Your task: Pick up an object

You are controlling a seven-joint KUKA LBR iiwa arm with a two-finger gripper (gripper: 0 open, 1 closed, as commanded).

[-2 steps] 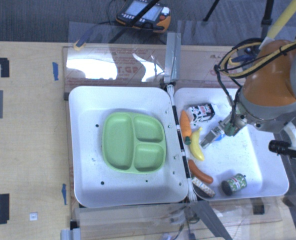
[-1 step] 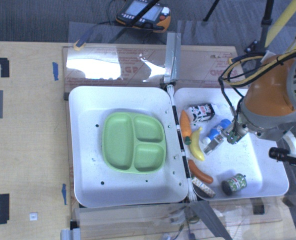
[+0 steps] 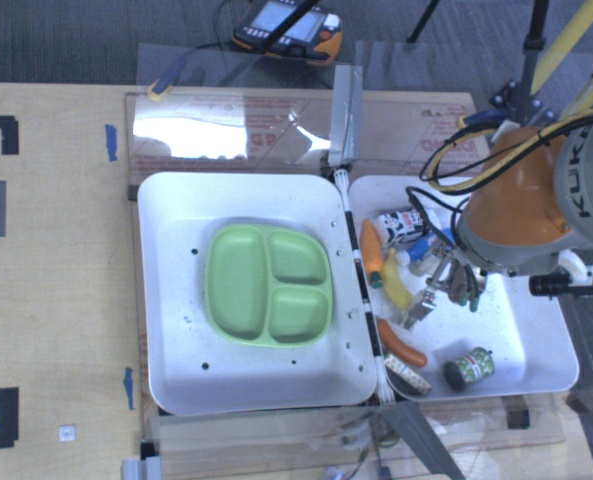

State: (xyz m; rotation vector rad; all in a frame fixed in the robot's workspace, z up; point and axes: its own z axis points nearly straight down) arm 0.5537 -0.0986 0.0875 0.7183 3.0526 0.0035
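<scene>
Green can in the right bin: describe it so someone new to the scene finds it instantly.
Start at the right bin, the one the arm reaches over. Go to its near corner on the arm's side: the green can lies there on its side, apart from the other items. Its neighbours, a carrot, a banana and a sausage, crowd the divider; it alone is dark green and cylindrical.

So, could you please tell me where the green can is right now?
The green can lies on its side in the right bin, near that bin's front edge, just right of the orange sausage-shaped toy.
</scene>
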